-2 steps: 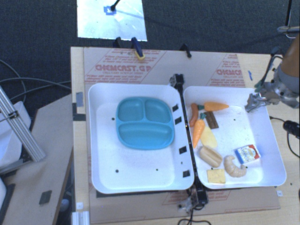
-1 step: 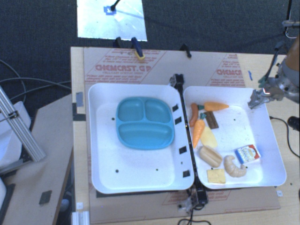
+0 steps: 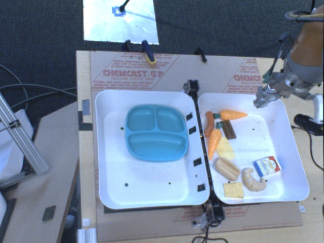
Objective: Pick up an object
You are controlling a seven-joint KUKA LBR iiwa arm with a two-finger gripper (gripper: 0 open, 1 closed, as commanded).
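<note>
Jaws cannot be read from this slanted view: the gripper [image 3: 264, 96] hangs over the far right corner of the right bin [image 3: 283, 135], and whether it is spread or closed I cannot tell; nothing visibly sits in it.

Every candidate lies toward the camera and to the view's left of the gripper. Nearest is the horizontal carrot [image 3: 234, 115], just down-left of the tip, its long axis running left to right across the bin with the thick end toward the gripper. Beyond it, further left, a second carrot [image 3: 214, 141] lies nearly end-on to the first, beside a dark brown bar [image 3: 229, 129]. Well below the gripper sit the small carton [image 3: 267, 166], the croissant [image 3: 253, 179] and the hot dog bun [image 3: 227, 168].

Judging by closeness, the horizontal carrot is the likeliest pick, calling for a short move down-left and a grip across its width.

The left bin [image 3: 111, 151] with the blue plate [image 3: 156, 133] lies far off to the left.
</note>
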